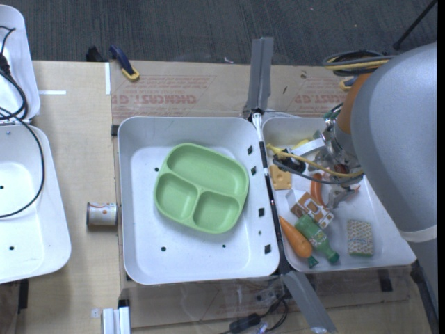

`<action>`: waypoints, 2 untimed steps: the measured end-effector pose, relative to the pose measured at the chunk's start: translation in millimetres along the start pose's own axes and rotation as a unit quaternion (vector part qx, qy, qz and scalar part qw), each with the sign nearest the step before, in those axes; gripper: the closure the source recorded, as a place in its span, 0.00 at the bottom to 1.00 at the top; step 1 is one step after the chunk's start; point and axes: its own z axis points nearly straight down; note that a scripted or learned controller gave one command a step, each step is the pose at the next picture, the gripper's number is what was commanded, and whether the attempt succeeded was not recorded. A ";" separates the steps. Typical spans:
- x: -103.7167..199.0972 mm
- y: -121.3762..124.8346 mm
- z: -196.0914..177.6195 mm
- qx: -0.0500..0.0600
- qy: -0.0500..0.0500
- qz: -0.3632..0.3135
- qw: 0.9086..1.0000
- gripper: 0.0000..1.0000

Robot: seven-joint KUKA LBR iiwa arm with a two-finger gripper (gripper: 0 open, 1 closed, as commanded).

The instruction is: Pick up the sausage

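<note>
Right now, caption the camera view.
End effector hangs over cluttered right white bin; green three-compartment plastic plate sits in left white bin.

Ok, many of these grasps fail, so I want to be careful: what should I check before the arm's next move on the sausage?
1. Sausage visible: ok, part of it shows in the right bin.
2. Gripper at the target: ok, it is low over that bin, beside the sausage.
3. Sausage held: cannot tell, the wrist hides the contact.
4. Neighbours clear: cannot tell, the packet lies close below the sausage.
5. Carrot apart: ok.
6. Green plate out of the way: ok, in the left bin.
</note>
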 end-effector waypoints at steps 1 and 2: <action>0.0 -0.1 0.1 0.000 0.000 0.000 1.000 0.00; 0.0 -0.1 0.1 0.000 0.000 0.000 1.000 0.00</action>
